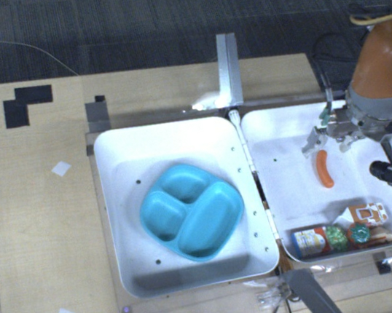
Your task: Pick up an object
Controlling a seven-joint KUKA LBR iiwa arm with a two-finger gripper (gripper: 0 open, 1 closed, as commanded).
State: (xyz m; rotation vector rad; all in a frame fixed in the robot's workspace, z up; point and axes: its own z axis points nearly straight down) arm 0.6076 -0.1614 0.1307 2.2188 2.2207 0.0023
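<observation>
An orange-red sausage lies in the right bin, near its middle. My gripper hangs just above the sausage's far end, reaching in from the right. Its fingers are spread, one finger to the left and one to the right, so it stands open with nothing held between them. The sausage rests on the bin floor.
Along the right bin's front wall lie a small can, two green round items, and a small printed box. The left bin holds a blue divided plate. A metal post stands behind the bins.
</observation>
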